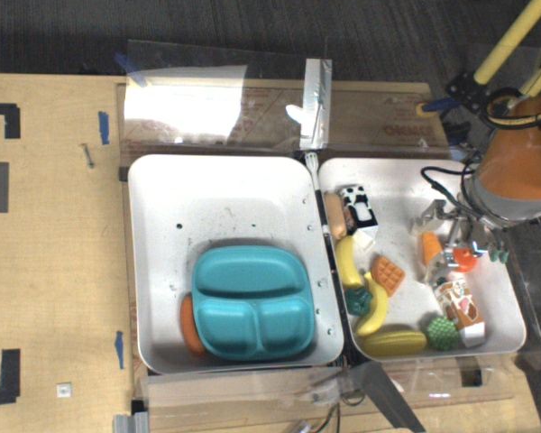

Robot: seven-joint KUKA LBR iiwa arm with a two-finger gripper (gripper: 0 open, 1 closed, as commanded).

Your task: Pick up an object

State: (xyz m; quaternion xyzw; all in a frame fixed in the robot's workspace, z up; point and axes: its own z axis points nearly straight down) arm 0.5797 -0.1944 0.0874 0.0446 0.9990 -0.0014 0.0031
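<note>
A yellow squash point(392, 340) lay at the right bin's point(514, 318) near edge, beside a green ball point(443, 332) and a small carton point(462, 307). The gripper point(451, 233) hung low over that bin by an orange piece point(430, 245); its grip state could not be told. A teal tray point(251, 300) sat in the left bin point(216, 188).

We see a robotics lab: two white bins point(153, 188) taped onto a plywood bench point(45, 242), cabling at three o'clock.
</note>
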